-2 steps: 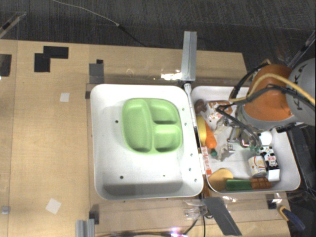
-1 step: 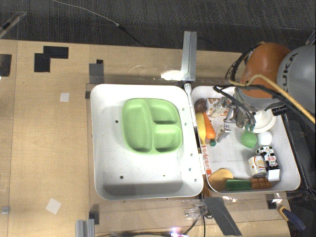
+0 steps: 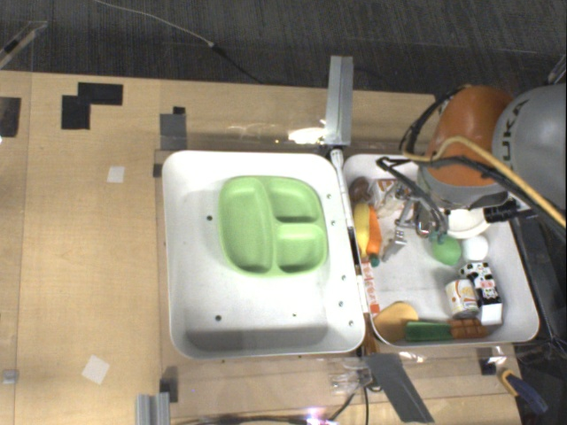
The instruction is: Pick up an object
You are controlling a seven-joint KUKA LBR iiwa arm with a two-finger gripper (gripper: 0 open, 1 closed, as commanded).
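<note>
In the camera view the arm (image 3: 532, 140) reaches in from the right and hangs its jaws over the far half of the right bin (image 3: 523, 312). The metal parts there overlap a clutter of small things, so I cannot tell whether the jaws are released or clenched, and nothing shows plainly between them.

The right bin holds every loose candidate. A carrot (image 3: 374, 233) lies against its left wall with a yellow piece (image 3: 361, 218) just beside it, both just left of the jaws. A green ball (image 3: 446, 250) and a white ball (image 3: 476, 249) sit to the right of the jaws, with a can (image 3: 461, 297) nearer. A tan disc (image 3: 399, 312), a green stick (image 3: 428, 330) and a brown block (image 3: 468, 328) lie along the near wall. The left bin (image 3: 190, 264) carries only a green tray (image 3: 270, 224), well apart from the arm.

The step in hand looks like the approach, or the descent onto a pick; no lift has been made. The likeliest target is the carrot or the green ball, as they lie closest.

The next move calls for the jaws to settle around one item alone. The crowding by the left wall makes a clean grasp on the carrot awkward, and the round ball may roll away.
</note>
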